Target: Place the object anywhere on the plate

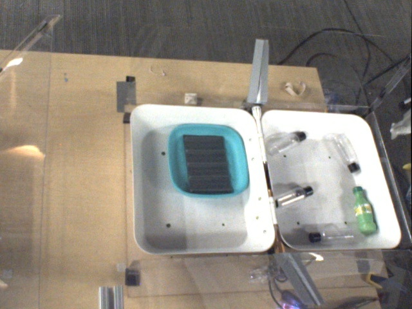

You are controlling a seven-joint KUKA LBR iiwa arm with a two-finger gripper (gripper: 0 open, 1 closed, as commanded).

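A turquoise plate [240, 160] lies in the left white bin [154, 230], and a dark ribbed rectangular block [206, 164] rests flat across its middle. In the right white bin [386, 237] lie a small green bottle [364, 210] near the right wall and several clear tubes with black caps: one near the top left [287, 140], one at the upper right [344, 153], one by the divider [293, 196] and one along the front wall [329, 237].
A grey metal post [259, 73] stands behind the seam between the bins. Small fixtures sit on the wooden bench [64, 172] around the bins, and cables run at the back right.
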